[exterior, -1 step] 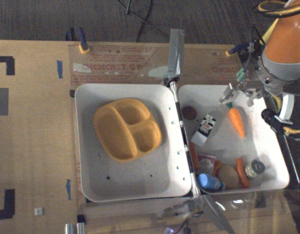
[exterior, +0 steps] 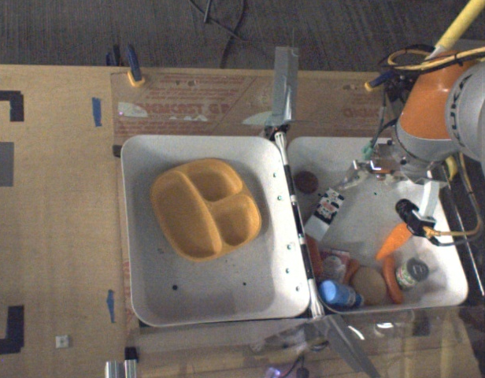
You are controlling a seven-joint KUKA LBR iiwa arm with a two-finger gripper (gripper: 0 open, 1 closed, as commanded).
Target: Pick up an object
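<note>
Robot hand [exterior: 367, 170] poised over the right shallow white plastic bin [exterior: 455, 290]
Its grip cannot be told from here; apparently nothing is held, near a small white bottle [exterior: 324, 214]

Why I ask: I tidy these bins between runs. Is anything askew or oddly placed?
Mostly the right bin: its items crowd the near edge, with the blue-capped bottle lying on its side against the others. In the left bin, the yellow divided tray sits rotated, not square to the walls.

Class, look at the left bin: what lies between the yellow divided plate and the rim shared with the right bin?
In the camera view, bare white bin floor lies between the plate and that rim.
</note>
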